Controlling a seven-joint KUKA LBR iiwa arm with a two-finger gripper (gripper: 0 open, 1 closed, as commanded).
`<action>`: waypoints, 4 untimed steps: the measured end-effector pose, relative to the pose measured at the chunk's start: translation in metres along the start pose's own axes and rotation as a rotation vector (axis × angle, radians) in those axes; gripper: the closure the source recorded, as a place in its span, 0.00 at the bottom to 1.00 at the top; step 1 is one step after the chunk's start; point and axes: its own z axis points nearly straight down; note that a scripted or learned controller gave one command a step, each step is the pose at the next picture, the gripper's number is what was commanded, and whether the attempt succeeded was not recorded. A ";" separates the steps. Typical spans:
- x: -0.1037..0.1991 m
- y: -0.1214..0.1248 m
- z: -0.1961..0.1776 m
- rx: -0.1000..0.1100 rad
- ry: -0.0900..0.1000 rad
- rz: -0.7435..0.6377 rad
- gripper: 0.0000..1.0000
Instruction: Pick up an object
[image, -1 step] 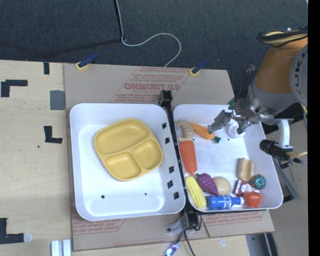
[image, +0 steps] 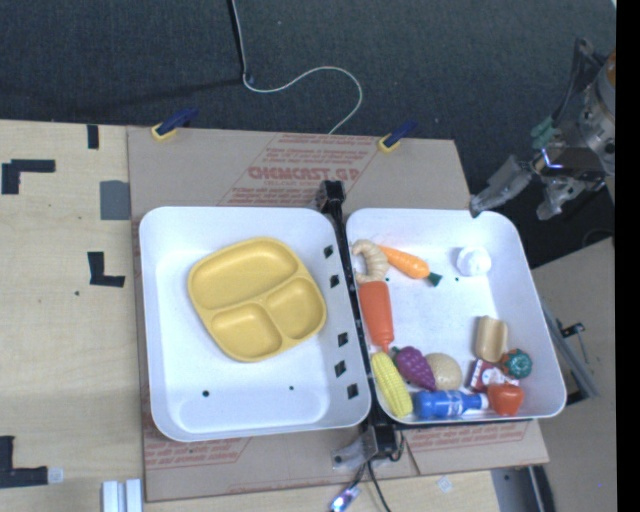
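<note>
Fingers (image: 510, 190) of the gripper (image: 527, 194) stand spread and grasp nothing, outside the right bin (image: 505, 280) at its 1 o'clock corner. Toy food crowds this bin toward 6 o'clock: carrot (image: 406, 262), corn (image: 391, 384), blue bottle (image: 448, 404). A yellow tray (image: 257, 298) lies in the left bin (image: 165, 330).

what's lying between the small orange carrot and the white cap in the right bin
Nothing: in the camera view, only bare white bin floor lies between the carrot and the white cap.
</note>
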 end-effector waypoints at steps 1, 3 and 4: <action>-0.001 0.001 0.000 0.016 -0.001 0.003 1.00; 0.018 -0.056 0.158 0.028 0.005 -0.002 1.00; 0.103 -0.057 0.200 0.023 0.004 -0.005 1.00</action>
